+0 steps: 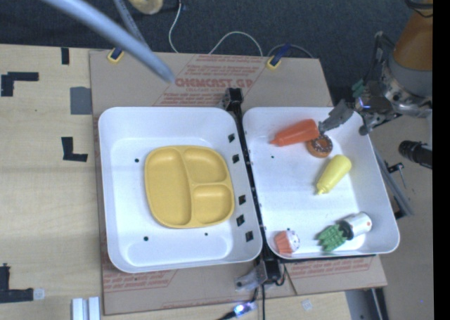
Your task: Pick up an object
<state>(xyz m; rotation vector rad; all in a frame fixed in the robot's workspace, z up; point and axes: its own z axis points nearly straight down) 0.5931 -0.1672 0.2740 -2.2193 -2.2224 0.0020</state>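
Gripper [329,123] at right bin's [380,192] 1 o'clock, above orange carrot [295,133] and brown disc [320,145]; finger state unreadable. Yellow tray [188,186] in left bin [116,171].

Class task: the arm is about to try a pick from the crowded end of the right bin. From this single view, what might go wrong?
1. The gripper sits where the orange carrot and the small brown round piece lie close together; it may nudge one while aiming for the other.
2. These items lie near the right bin's far wall, so the fingers could catch the rim.
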